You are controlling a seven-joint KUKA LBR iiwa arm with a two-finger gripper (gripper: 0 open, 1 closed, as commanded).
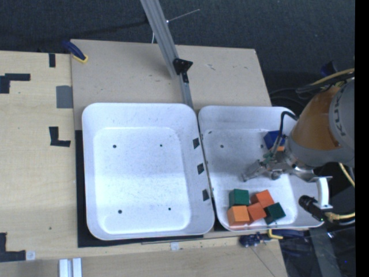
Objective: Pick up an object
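Arm [323, 126] reaches into right bin [230, 126] above coloured blocks [253, 206].

We see a pale wooden tabletop [144, 77] with dark tape marks [55, 136] toward its left edge, dark carpet [259, 10] beyond its far edge, and a grey metal pole [161, 27] slanting across.

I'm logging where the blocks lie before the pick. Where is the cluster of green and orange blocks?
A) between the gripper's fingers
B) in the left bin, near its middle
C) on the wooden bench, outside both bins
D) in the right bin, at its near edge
D: the green and orange blocks sit bunched at the near edge of the right bin, apart from the gripper above them.
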